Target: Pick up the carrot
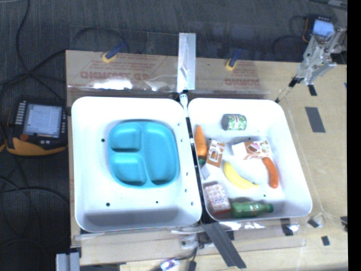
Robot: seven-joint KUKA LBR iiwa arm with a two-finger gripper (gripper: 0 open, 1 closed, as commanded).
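Altogether two white bins sit side by side on the tabletop point(324, 168). Inside the left bin point(90, 208) lies one blue tray point(144, 153) with three compartments, near the middle of the bin floor. Across in the right bin point(293, 168) are eight things. One carrot point(200, 143) lies lengthwise against the bin's left wall, its orange body toward the far end and a bit of green at the near end. Just beside it is one small printed packet point(215, 153). One green can point(233, 122) lies on its side toward the far wall. One white carton point(252, 149) sits near the middle, with one orange sausage-shaped piece point(272, 171) just to its right. One banana point(240, 176) lies below the carton. One red-and-white packet point(216, 196) and one green bottle point(251, 209), lying on its side, rest along the near wall. At the upper right, away from both bins, the claw point(309, 75) hangs over the tabletop; whether it is released or clenched, I cannot tell.
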